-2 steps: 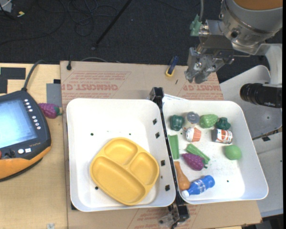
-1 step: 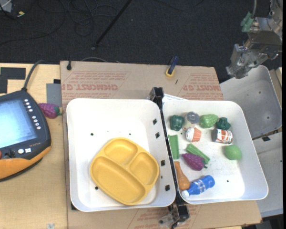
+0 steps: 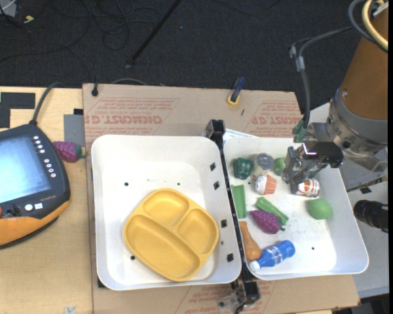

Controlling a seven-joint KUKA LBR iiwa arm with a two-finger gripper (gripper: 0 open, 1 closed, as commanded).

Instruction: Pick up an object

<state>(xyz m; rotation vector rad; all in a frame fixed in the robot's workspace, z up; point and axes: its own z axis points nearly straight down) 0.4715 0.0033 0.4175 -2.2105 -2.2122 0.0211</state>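
Over the right bin (image 3: 354,257) my gripper (image 3: 299,173) hangs low at the upper middle of its floor, dark and seen from above, and I cannot tell how it stands or whether it has anything. Just beside it, touching or nearly so on its lower right, lies a small red and white can (image 3: 308,188) on its side. A second red and white piece (image 3: 266,185) lies to its left, with a grey round lid-like thing (image 3: 264,160) above that and a dark green pepper (image 3: 242,168) further left near the bin's inner wall. A light green lime (image 3: 319,209) sits to the lower right of the can. Along the inner wall stands a long green strip (image 3: 238,201), and below it an orange carrot (image 3: 249,242). A purple bunch of grapes (image 3: 266,221) rests near the middle, against a green pod (image 3: 271,209). A blue bottle (image 3: 275,254) with a white cap lies near the front edge.

My arm (image 3: 370,70), with its orange band, comes in from the right above the bin.

2 bins share the table; the left bin (image 3: 118,156) holds a yellow divided plate (image 3: 171,233), tilted toward the front. Left of that bin sits a control pendant (image 3: 19,182) with a screen, and a second purple grape bunch (image 3: 67,150) lies beside it on the table
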